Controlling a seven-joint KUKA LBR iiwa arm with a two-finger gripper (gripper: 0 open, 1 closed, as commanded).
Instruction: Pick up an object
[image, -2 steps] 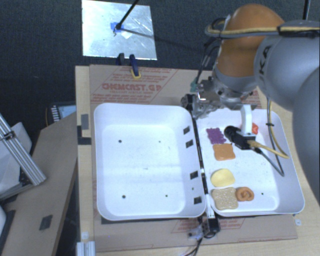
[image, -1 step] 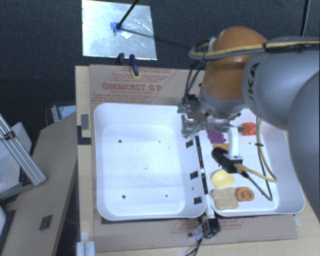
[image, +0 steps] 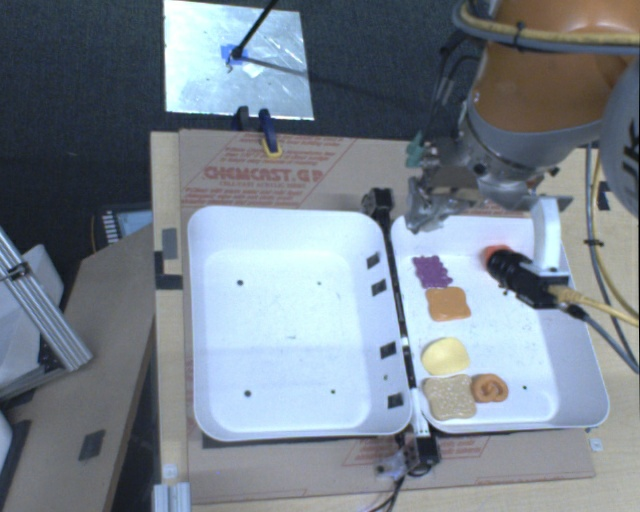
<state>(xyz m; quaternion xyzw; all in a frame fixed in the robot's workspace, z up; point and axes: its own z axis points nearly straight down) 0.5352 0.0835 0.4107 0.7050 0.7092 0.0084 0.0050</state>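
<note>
We see the left bin (image: 290, 330), then the right bin (image: 575, 375) holding purple grapes (image: 432, 270), an orange waffle (image: 448, 303), a yellow lemon (image: 445, 355), toast (image: 450, 397) and a pretzel (image: 489, 388). The pincer (image: 425, 215) hovers above the grapes; its state we cannot tell.

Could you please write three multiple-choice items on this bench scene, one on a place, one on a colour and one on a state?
1. Which bin holds the food pieces?
A. the left bin
B. the right bin
C. both bins

2. What colour is the piece nearest the tool?
A. purple
B. green
C. blue

3. Where is the tool?
A. raised above the right bin's far end
B. pressed into the left bin
C. resting on the metal sheet

Answers: 1 B, all pieces lie in the right bin. 2 A, the purple piece lies just below the tool. 3 A, it hangs over the far rim, with the pieces lying apart from it.
</note>
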